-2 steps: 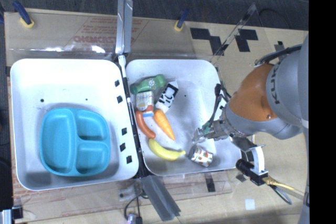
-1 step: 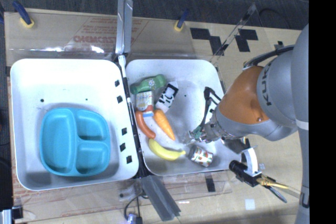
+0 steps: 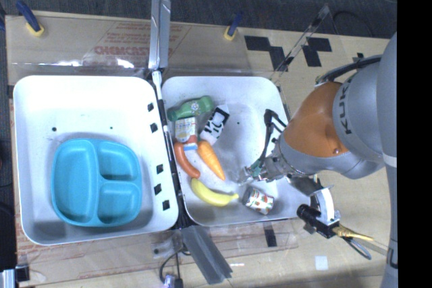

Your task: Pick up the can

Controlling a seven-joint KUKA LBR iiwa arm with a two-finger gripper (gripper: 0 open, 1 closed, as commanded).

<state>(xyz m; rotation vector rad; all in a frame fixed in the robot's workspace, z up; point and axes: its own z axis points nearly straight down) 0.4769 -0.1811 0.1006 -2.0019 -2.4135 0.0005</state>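
a tan bench (image 3: pixel 283 44) bears two white bins (image 3: pixel 34 98) side by side.

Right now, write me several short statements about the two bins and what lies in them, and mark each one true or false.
1. The blue divided tray lies in the left bin. True.
2. The can stands upright in the left bin. False: it lies on its side in the right bin, near the front wall.
3. The banana lies just left of the can. True.
4. The carrot rests on the blue tray. False: it lies in the right bin, above the banana.
5. The gripper is over the right bin, close to the can. True.
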